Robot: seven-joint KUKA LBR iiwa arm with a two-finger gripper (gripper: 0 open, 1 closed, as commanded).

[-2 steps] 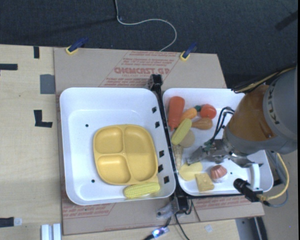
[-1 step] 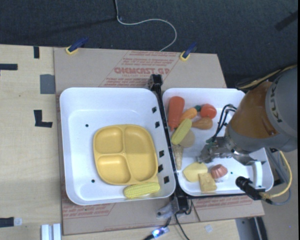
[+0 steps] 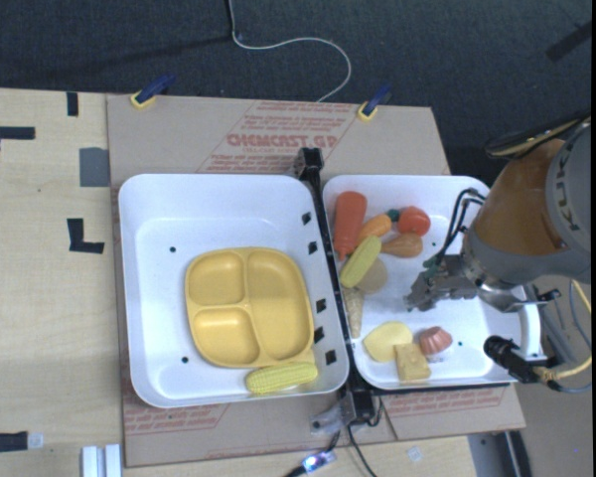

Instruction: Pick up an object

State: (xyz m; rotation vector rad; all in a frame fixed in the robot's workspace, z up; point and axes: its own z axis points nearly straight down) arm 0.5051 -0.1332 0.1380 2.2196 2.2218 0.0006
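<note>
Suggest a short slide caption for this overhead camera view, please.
Gripper above toy food in right bin; yellow divided plate in left.

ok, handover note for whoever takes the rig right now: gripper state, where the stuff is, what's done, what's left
Gripper: low over the middle of the right bin, nothing visibly between its fingers; open or shut can't be told.
Right bin: red sausage-like piece and yellow banana-like piece by the left wall, small tomato near the top, pale yellow round piece, tan wedge and small reddish piece near the front.
Left bin: yellow divided plate, corn cob at its front edge.
Done: nothing picked.
Left: grasp and lift one object.
</note>
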